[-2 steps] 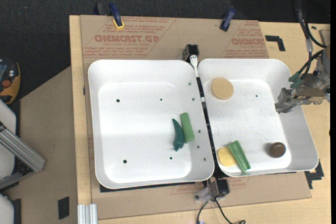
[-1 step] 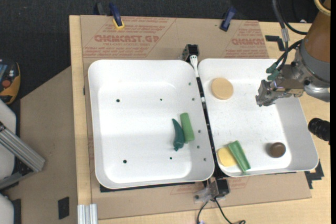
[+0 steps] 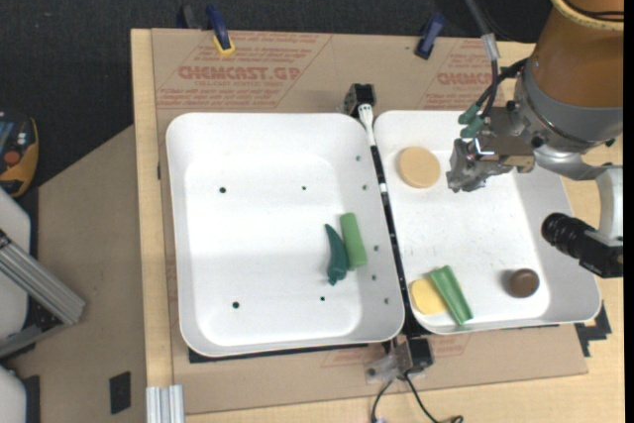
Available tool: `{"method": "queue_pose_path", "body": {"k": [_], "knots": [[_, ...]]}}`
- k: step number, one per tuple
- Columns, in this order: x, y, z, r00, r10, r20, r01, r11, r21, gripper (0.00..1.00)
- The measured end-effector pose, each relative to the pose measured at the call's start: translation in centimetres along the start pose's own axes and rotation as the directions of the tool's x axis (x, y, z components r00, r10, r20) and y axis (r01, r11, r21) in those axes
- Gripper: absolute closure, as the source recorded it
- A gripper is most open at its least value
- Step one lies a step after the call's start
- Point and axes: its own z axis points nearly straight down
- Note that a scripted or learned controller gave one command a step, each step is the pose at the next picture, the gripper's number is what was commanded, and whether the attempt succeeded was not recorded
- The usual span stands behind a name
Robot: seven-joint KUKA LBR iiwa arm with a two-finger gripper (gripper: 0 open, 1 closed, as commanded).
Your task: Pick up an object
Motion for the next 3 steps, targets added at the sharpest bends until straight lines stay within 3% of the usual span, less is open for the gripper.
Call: {"method": "queue_pose_path", "body": {"k": [1, 2, 3], "knots": [[6.2, 0.0, -2.7, 1.000, -0.002, -0.001, 0.002, 1.000, 0.001, 1.00], [10.1, 0.0, -4.3, 1.000, 0.002, -0.001, -0.002, 1.000, 0.001, 1.00], [15.8, 1.3, -12.4, 1.000, 0.000, -0.004, 0.000, 1.000, -0.006, 1.00]]}}
